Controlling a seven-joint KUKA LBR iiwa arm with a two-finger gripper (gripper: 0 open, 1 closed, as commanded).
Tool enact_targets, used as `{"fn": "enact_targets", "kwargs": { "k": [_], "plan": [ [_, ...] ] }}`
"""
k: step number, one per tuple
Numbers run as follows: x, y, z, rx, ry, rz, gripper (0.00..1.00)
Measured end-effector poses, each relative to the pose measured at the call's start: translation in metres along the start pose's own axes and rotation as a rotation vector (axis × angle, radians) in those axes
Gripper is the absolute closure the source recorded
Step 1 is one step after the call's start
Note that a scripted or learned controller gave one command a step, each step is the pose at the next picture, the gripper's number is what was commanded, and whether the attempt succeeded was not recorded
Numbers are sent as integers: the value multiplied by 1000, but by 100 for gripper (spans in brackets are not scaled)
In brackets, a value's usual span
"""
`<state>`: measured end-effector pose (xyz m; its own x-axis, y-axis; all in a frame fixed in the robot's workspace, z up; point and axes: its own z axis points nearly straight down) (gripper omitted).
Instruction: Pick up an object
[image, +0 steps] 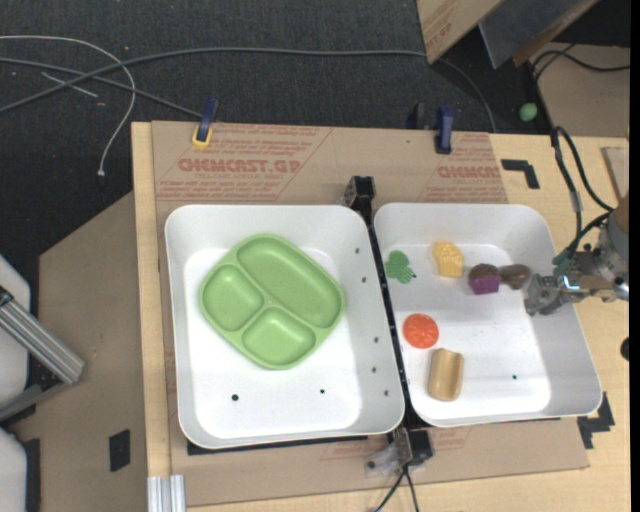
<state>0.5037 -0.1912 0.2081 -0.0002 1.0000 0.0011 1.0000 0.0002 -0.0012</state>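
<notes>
The right bin (560, 395) holds several small objects. A small green piece (399, 267) lies by its left wall and a yellow lump (449, 259) sits near the back. A purple piece (485, 280) touches a brown piece (515, 274). An orange-red ball (421, 330) and a tan cylinder (445, 374) lie nearer the front. My gripper (547, 293) hangs over the bin's right side, just right of the brown piece, with nothing seen in it.
The left bin (200, 400) bears a green divided plate (271, 300). A black divider (380, 300) runs between the bins. Clamps (444, 130) hold the cardboard at the back. Cables trail down the right edge near the arm.
</notes>
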Motion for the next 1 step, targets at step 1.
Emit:
{"fn": "enact_targets", "kwargs": {
  "k": [1],
  "plan": [
    [4, 1, 42, 3, 2, 0, 0]
  ]
}}
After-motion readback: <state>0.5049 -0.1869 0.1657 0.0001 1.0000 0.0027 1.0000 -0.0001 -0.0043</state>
